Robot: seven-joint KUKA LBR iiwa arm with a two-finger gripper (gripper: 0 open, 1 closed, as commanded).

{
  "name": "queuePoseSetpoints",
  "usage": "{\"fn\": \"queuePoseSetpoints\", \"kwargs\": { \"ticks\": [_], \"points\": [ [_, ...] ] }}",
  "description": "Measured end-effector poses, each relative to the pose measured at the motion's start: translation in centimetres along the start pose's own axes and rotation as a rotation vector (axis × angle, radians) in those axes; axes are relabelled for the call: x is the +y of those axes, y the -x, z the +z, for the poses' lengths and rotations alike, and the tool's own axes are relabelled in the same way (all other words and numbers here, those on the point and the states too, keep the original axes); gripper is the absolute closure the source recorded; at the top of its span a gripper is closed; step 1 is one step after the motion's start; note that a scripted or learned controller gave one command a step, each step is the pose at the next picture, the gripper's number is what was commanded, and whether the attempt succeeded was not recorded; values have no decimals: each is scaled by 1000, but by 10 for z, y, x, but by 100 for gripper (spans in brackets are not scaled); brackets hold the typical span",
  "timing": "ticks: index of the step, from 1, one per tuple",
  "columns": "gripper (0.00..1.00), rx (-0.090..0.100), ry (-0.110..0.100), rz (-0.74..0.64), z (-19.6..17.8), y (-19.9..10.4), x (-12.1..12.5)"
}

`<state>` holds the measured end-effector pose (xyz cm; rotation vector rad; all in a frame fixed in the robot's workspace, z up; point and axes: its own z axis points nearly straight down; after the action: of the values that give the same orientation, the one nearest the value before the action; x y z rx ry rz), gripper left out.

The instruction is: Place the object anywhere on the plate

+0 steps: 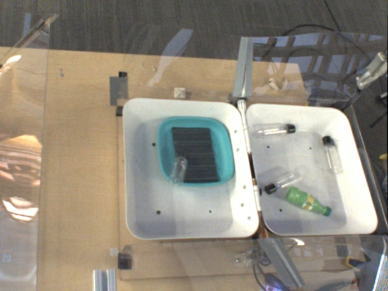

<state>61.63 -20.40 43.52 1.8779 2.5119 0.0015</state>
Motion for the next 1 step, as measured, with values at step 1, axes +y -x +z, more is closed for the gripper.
{"fn": "queuePoseSetpoints", "kwargs": {
  "ticks": [1],
  "points": [
    [0,0,0,-180,0,15,51]
  ]
}}
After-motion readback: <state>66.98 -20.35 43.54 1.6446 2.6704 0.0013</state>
